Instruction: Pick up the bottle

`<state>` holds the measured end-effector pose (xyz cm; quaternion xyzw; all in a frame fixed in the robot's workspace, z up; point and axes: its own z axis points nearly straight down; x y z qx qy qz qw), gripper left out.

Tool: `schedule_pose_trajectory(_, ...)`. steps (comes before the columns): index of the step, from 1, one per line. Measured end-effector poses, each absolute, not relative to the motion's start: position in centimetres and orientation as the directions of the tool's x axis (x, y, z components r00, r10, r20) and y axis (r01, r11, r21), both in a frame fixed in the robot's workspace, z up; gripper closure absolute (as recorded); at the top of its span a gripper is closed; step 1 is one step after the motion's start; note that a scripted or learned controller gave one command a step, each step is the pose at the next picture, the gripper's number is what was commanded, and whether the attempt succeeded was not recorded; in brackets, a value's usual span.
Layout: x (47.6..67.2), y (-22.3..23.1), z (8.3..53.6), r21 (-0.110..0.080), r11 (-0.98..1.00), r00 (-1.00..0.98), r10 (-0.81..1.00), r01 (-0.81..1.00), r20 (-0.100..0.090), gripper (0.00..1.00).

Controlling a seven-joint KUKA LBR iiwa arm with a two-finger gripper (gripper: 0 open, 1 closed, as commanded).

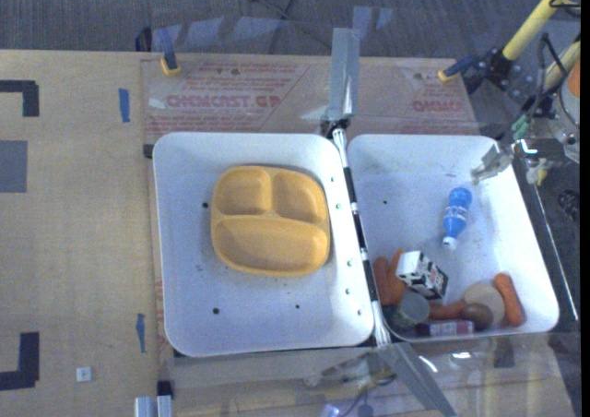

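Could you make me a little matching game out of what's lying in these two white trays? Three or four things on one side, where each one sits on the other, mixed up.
Things:
1. bottle
2. yellow plate
3. carrot
4. gripper

Places:
A. middle of the left bin
B. near corner of the right bin, among the pile of small things
C. over the far right rim of the right bin
D. lying alone on bare floor in the right bin, cap toward the near side

Pairs: 1-D, 2-A, 3-B, 4-C
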<state>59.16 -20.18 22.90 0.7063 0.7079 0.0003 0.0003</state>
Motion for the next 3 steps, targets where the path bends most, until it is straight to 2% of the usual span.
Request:
schedule_pose_trajectory(1, 60.6, -18.8, 8.6, 0.004, 0.058, -0.058, 0.998, 0.998, -0.001, 0.0)
schedule_pose_trajectory(2, 60.7, -18.8, 9.8, 0.009, 0.057, -0.057, 0.998, 0.998, -0.001, 1.0)
schedule_pose_trajectory(3, 63.3, -14.2, 19.3, 0.002, -0.039, 0.039, 0.999, 0.999, -0.001, 1.0)
